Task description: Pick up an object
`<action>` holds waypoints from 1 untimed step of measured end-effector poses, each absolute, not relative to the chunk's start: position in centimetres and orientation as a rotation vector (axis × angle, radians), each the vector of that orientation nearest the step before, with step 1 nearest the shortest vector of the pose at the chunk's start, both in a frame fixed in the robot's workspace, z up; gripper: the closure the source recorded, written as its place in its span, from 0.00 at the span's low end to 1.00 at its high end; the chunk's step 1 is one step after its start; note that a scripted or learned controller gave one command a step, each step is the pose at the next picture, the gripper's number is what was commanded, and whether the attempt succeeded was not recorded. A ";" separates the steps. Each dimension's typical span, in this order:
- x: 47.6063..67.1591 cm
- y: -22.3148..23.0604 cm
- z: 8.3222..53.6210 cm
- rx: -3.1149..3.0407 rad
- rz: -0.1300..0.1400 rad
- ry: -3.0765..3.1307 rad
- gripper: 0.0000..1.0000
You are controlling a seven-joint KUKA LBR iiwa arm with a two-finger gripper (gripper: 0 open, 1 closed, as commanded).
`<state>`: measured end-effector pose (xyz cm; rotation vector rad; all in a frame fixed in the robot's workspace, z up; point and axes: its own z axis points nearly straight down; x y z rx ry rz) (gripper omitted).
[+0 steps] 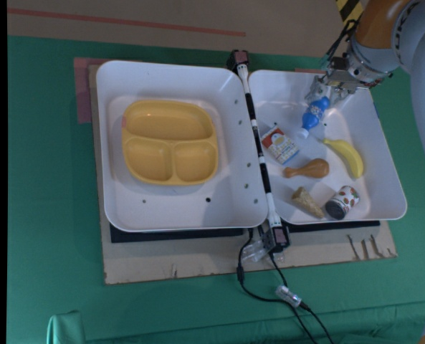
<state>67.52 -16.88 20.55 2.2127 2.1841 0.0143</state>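
Five loose things lie in the right bin (384,199), nearest first: a small can (342,201) and a cone (307,202), a drumstick (307,168) and banana (347,157), a carton (279,145). Farthest, a blue bottle (312,117) lies tilted, its upper end just under the gripper (332,92) — likely the target, though whether the fingers grip it I cannot tell.
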 end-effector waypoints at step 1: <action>70.2 -9.7 33.1 2.216 0.013 2.208 1.00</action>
